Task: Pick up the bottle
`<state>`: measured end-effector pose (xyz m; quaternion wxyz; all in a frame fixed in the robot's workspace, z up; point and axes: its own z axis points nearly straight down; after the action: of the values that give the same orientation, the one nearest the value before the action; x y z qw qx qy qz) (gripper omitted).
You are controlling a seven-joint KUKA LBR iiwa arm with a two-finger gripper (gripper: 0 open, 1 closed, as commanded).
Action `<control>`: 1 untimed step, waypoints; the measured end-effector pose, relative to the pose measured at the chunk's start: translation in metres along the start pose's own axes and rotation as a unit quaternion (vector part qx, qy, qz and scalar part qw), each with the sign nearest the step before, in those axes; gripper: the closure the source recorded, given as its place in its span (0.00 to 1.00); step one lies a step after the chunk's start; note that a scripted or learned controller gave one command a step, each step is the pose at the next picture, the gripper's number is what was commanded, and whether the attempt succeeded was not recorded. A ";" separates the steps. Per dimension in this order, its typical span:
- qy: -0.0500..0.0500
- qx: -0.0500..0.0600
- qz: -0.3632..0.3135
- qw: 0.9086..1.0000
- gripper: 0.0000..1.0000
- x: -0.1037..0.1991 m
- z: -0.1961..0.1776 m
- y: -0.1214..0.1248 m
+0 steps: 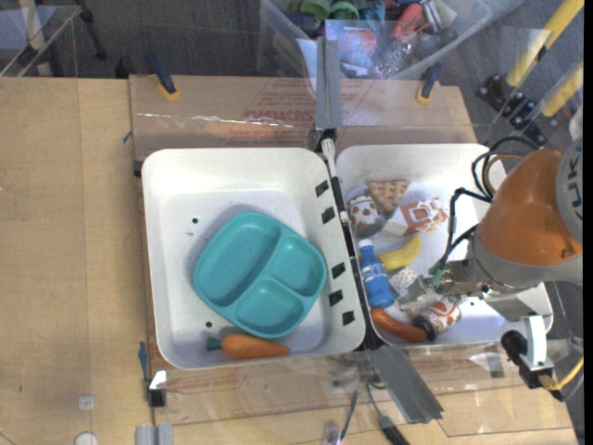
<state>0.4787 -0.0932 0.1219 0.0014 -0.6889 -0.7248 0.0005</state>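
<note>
Low in the right bin, hand point(434, 290), grip state unclear, sits just right of bottle point(375, 281).

**Grey arm with an orange band**

The arm point(533, 225) has a round orange band above a grey wrist section. Black cables loop along its side. Near the gripper point(443, 281) there are small metal parts and thin wires.
</note>
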 end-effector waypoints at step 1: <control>-0.001 -0.003 -0.036 0.999 0.00 -0.002 0.033 0.016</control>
<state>0.4945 -0.0945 0.0888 -0.0016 -0.6625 -0.7491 -0.0012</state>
